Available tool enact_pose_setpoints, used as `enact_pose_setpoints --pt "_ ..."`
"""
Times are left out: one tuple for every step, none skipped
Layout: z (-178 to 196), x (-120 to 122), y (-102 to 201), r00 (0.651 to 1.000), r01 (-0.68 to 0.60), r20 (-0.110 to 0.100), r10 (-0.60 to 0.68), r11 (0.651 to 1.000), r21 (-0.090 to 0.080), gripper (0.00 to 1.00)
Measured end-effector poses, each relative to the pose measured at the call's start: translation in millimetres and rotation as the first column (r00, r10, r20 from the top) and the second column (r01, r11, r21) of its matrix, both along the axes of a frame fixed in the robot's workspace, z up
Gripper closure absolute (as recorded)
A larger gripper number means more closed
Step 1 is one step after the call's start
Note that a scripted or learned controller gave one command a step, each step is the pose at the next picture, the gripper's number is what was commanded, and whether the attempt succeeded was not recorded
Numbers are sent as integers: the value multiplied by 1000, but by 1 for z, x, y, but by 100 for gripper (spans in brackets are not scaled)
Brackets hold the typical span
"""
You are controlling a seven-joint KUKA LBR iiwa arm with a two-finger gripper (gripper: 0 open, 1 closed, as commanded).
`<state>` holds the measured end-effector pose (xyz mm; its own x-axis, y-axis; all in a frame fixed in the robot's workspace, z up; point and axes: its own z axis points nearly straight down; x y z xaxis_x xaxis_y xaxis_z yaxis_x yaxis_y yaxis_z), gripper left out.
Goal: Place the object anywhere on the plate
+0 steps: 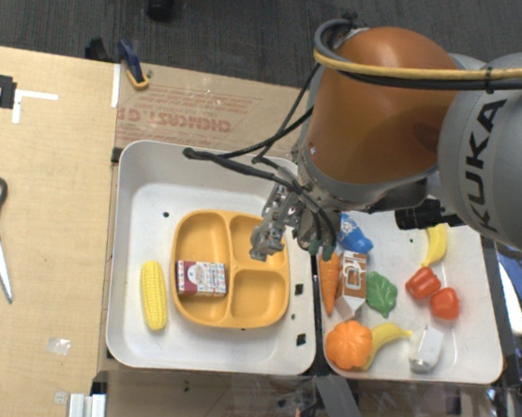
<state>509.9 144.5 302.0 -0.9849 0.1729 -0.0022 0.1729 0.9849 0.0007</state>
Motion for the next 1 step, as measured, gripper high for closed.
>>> enact_pose_setpoints --pt "0 0 0 1000 0 0 0 1000 0 0"
